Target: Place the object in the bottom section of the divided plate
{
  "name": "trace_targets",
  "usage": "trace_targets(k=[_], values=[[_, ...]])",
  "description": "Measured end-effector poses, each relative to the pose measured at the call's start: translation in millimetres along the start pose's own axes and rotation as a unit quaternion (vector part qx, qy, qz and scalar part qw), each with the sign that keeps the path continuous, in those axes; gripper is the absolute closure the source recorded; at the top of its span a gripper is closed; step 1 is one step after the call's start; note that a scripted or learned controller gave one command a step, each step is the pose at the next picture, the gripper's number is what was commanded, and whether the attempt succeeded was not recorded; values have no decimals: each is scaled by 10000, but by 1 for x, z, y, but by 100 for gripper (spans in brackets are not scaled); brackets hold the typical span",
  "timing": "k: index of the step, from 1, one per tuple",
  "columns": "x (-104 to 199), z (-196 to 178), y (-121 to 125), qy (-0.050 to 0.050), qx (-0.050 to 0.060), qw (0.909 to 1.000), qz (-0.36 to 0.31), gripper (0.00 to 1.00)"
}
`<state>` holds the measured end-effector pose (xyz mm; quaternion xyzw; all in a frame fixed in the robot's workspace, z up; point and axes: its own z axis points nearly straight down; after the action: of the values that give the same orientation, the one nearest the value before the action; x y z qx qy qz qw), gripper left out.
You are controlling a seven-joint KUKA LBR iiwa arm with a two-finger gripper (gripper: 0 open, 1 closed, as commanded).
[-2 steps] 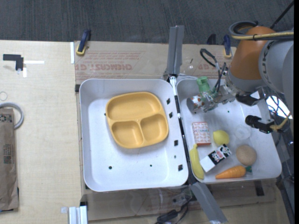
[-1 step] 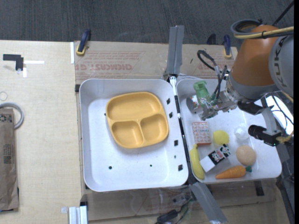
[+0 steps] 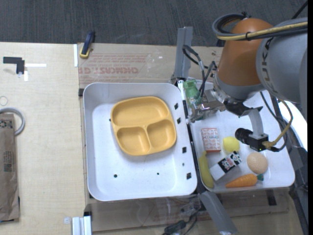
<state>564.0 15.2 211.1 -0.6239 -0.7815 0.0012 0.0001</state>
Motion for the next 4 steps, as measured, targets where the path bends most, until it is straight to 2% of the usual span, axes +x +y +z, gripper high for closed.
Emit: trace_targets(k=[1, 2, 3, 4], values=[[78, 21, -22, 2, 16, 9989, -467, 100], [117, -9, 1, -3, 10, 10000, 13, 100], [177, -15, -7, -9, 13, 9949, 1008, 100], [177, -15, -7, -10, 14, 9949, 1008, 0]])
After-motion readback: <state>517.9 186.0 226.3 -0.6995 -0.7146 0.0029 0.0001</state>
